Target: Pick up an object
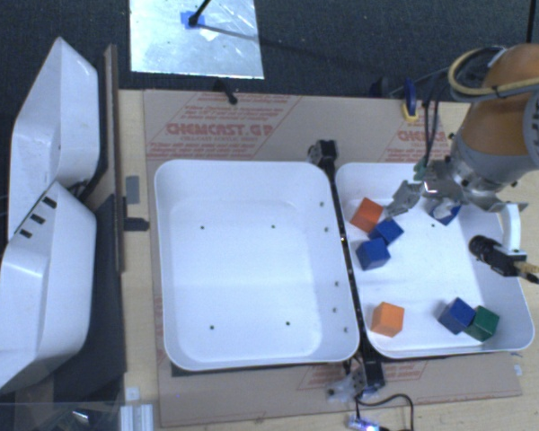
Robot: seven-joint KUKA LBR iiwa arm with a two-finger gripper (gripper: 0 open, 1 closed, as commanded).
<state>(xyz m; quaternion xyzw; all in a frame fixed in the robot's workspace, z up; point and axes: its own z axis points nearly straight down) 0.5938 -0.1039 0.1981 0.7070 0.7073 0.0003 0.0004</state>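
Note:
The right bin (521, 330) holds several small blocks. At its upper left an orange block (368, 214) sits beside two blue blocks (388, 231) (373, 253). Along the front lie another orange block (387, 319), a blue block (456, 314) and a green block (483, 323) touching it. My gripper (424, 203) hangs over the bin's upper middle, just right of the orange and blue cluster. It is open, with nothing between its fingers. One finger (402, 197) points toward the upper orange block.
The left bin (175, 187) stands beside the right one, a black divider clip (324, 151) between them at the back. A black cylinder on the arm (490, 254) overhangs the right bin's right side. White covers lie at far left.

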